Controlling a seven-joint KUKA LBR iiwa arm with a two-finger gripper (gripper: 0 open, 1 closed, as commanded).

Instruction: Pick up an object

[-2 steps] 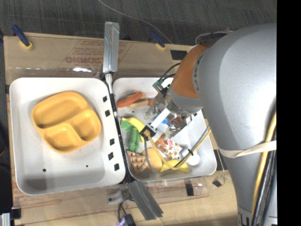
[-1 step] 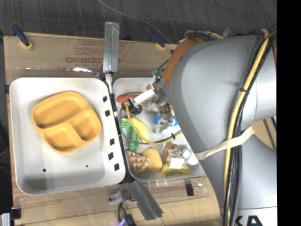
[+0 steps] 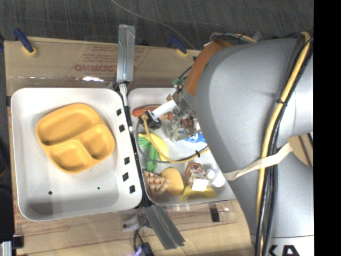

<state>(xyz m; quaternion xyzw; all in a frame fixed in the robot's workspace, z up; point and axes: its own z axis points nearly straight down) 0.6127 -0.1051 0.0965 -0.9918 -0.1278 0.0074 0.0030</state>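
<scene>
1. You see the claw (image 3: 180, 122) lowered into the right bin (image 3: 139, 97), since the loose objects are heaped there; the left bin (image 3: 21, 143) carries a yellow divided tray (image 3: 74, 137)
2. You cannot tell its state, nor any catch
3. Nearest pickings: the blue piece (image 3: 195, 139) just beside it, the yellow-green toys (image 3: 151, 145) toward the divider, the orange lump (image 3: 171, 177) nearer the front

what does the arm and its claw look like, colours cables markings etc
The arm is a bulky, rounded grey shell with an orange band above the wrist. Yellow-and-black cables run along its side, and a pale strap crosses it. The claw is a small assembly of metal and clear parts with a white piece and black fitting.
</scene>
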